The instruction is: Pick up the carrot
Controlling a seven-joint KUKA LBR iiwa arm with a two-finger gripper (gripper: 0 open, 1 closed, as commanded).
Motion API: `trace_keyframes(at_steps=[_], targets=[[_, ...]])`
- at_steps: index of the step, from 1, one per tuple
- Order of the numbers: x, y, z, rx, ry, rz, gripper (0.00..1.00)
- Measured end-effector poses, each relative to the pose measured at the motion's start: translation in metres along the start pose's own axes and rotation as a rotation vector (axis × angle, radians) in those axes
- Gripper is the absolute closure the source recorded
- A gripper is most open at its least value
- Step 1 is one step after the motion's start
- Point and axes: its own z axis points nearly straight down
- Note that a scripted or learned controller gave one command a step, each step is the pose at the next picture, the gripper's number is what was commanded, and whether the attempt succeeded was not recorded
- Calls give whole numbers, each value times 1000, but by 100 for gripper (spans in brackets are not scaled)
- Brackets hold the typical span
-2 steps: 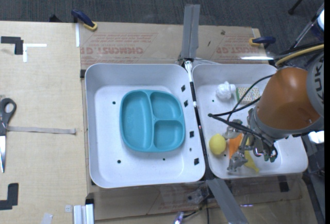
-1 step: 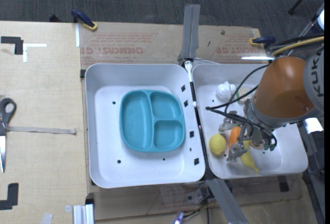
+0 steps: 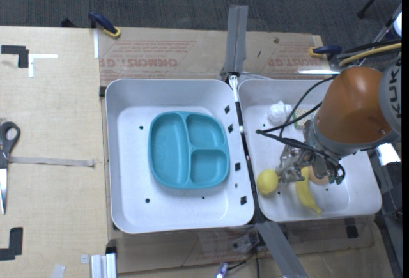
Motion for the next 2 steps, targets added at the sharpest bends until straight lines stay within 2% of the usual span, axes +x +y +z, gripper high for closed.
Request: trace_keyframes(at_steps=[1,2], targets=[[4,-86,10,-1,5,-151,100],[4,-86,10,-1,4,-150,0]])
